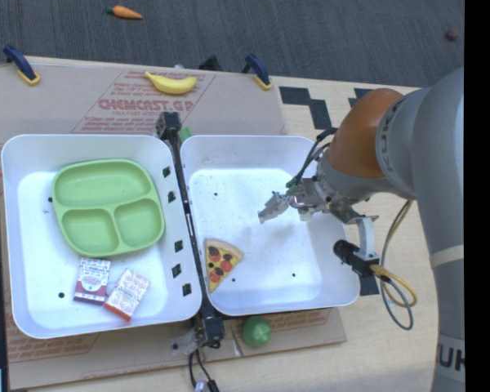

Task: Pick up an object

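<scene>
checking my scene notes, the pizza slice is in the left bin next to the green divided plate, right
Not quite. The pizza slice lies in the right bin, near its lower left corner. The green divided plate is in the left bin, as the camera view shows.

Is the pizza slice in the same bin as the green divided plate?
No, the pizza slice lies in the right bin, while the green plate sits in the left bin.
</scene>
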### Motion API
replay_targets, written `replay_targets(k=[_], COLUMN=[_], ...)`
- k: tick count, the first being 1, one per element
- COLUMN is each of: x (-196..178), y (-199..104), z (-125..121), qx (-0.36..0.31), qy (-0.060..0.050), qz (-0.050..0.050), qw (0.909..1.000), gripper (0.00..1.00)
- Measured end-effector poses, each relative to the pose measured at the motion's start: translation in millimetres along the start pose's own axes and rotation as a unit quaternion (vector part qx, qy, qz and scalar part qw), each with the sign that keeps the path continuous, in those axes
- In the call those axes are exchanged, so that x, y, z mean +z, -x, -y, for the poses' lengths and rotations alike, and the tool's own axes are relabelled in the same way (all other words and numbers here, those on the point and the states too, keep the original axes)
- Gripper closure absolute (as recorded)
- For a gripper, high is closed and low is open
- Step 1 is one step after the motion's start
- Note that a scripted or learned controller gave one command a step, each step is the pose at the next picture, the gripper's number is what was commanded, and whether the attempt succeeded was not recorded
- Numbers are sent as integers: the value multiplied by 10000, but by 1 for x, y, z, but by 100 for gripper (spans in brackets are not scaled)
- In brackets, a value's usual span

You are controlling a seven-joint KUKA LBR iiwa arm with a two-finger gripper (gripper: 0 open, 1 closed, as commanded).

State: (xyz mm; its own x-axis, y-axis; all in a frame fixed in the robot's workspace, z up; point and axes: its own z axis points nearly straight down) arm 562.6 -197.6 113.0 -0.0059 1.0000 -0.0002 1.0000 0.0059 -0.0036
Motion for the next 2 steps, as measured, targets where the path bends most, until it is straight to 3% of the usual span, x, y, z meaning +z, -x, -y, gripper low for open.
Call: replay_targets(k=[1,2], x=[-24,15], y=[14,13], z=[-72,-94], qx=[8,-3], qy=[18,8], qz=[-2,-4], qw=[10000,10000], gripper=[0,0])
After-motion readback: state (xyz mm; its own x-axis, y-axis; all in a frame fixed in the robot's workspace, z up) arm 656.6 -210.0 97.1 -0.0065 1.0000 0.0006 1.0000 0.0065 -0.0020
